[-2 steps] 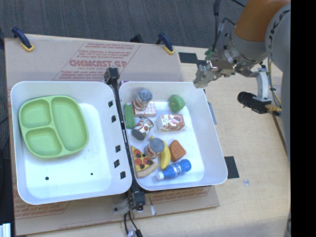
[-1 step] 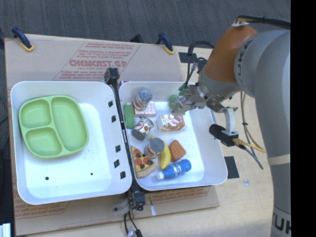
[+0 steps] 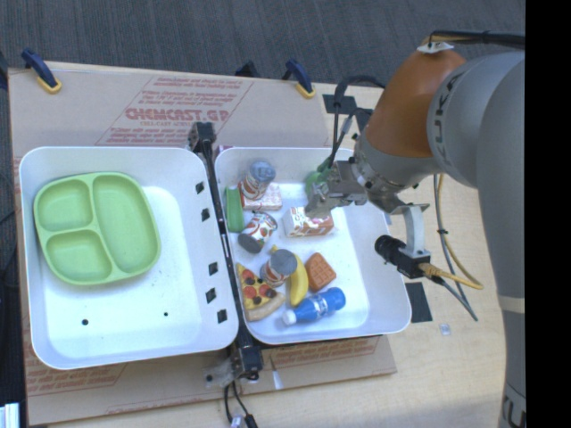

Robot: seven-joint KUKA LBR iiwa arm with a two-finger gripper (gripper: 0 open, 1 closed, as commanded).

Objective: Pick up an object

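Grey carpet ran behind the bench at the top of the frame, and a sheet of cardboard (image 3: 169, 105) clipped to the bench lay under two white bins. My arm (image 3: 446, 105) reached in from the right, so my gripper (image 3: 319, 205) hung low over the upper part of the right bin (image 3: 388, 283), just above a red and white snack packet (image 3: 310, 226). Whether it touched the packet, or was spread or pressed together, I could not tell, since the wrist covered it. I judged the packet the likeliest thing to pick up, lying flat and a little apart from its neighbours. Below it, crowded together, were a small can (image 3: 282, 264), a banana (image 3: 299, 283), a waffle (image 3: 320, 272), a pizza slice (image 3: 256, 294) and a blue bottle (image 3: 314, 308). The left bin (image 3: 134, 319) held a green divided plate (image 3: 94, 228) at its upper left.
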